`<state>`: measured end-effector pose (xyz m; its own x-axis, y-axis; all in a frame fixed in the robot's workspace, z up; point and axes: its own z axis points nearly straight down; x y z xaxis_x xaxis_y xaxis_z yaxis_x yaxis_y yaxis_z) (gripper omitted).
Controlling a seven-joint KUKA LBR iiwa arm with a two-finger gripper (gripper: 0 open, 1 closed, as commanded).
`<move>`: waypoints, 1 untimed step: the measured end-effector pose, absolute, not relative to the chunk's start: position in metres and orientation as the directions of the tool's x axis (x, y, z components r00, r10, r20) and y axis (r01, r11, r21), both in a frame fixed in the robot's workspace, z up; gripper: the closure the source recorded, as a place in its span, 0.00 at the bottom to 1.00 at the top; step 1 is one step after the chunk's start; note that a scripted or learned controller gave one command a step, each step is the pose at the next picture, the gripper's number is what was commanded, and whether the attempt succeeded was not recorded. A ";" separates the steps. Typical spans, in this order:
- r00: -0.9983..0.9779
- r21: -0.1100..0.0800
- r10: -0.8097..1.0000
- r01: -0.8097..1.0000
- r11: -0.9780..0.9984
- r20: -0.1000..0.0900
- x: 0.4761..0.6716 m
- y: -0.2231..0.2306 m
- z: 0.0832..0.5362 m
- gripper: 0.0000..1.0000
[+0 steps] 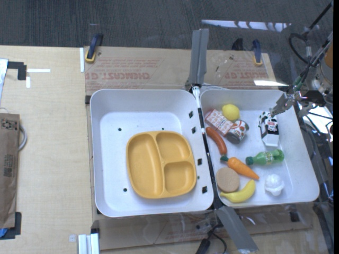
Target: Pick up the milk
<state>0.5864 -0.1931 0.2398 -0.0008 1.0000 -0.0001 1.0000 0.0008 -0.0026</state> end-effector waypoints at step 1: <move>0.117 -0.010 0.993 0.993 -0.117 0.010 0.576 -0.215 0.108 0.00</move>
<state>0.5759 -0.2146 0.1081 0.1173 0.9931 0.0098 0.9931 -0.1172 -0.0096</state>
